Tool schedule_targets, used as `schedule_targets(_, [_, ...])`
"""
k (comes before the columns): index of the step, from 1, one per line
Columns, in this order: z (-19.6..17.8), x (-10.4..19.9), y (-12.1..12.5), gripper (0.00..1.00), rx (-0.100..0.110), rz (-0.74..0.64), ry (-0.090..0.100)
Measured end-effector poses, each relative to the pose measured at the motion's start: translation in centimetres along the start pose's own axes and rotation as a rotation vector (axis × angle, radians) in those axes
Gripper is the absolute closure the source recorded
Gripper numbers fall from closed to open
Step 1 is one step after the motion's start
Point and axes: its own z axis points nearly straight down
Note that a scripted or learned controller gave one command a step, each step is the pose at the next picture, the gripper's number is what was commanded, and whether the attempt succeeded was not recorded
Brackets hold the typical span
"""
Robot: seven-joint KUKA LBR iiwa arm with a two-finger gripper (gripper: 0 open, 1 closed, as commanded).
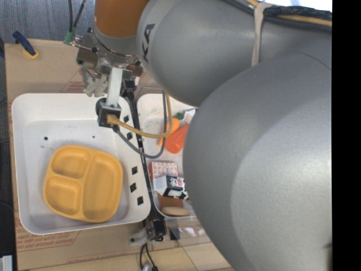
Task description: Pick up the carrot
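The carrot [176,138] is orange with a green top and lies in the right bin [151,107], near its left wall. The arm's big grey body hides part of it. My gripper [103,89] hangs over the far edge of the left bin [34,112], close to the wall between the two bins. It is up and to the left of the carrot and apart from it. A black block and a yellow cable hang just below the wrist.
A yellow divided plate [83,182] lies in the left bin's near half. The right bin also holds a small red-and-white box [164,170], a black-and-white item [176,188] and a tan piece [175,210]. The arm covers most of that bin.
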Motion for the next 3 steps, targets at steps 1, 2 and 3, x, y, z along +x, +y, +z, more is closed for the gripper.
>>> schedule_targets(1, [3.4, 3.2, 0.9, 1.00, 0.001, 0.263, 0.000])
schedule_targets(2, [22.4, 0.8, -5.9, 1.00, 0.015, 0.156, -0.012])
schedule_targets(3, [19.7, -0.6, -12.9, 1.00, 0.005, 0.323, -0.002])
